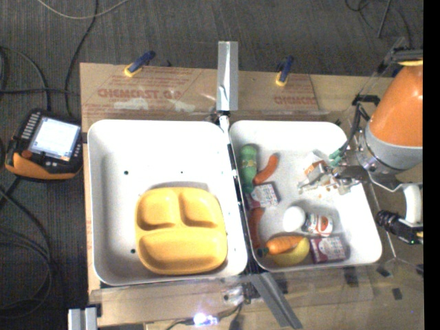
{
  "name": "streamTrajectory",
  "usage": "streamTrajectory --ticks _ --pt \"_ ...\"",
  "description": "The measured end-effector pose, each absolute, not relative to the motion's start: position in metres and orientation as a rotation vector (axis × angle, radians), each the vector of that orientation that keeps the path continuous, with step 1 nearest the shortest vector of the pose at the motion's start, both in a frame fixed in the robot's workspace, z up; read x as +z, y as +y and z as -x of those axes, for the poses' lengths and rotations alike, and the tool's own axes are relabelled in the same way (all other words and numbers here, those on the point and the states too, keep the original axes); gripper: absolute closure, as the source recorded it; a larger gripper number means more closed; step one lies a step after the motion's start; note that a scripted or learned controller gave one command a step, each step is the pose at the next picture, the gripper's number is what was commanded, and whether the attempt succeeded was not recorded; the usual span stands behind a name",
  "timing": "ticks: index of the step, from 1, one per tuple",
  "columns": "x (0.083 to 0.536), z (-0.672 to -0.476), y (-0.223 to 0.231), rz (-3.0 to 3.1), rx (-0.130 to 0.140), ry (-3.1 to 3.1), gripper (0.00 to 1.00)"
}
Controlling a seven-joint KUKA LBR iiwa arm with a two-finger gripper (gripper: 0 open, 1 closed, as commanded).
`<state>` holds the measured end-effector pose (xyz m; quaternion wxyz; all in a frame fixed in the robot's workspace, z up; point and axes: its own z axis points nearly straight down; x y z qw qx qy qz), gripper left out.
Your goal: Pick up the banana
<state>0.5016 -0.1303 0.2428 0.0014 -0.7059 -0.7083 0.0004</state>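
Banana well below tool.

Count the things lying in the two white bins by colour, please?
Yellow: 2, the divided tray and a rounded fruit
Orange: 2, carrots
Green: 1, bottle
White: 1, round piece
Printed packets or cans: 3
Total: 9

The bench bears two white bins side by side.

Robotics lab; teach pendant, floor cables, clamped cardboard bench.
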Motion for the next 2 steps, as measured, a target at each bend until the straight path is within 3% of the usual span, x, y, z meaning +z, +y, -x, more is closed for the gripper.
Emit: streamTrajectory --ticks 1,2 --pt "0.215 -0.496 -0.132 2.429 0.002 -1.987 0.0" --pt "0.103 -0.517 -0.106 2.298 -0.01 -2.152 0.0"
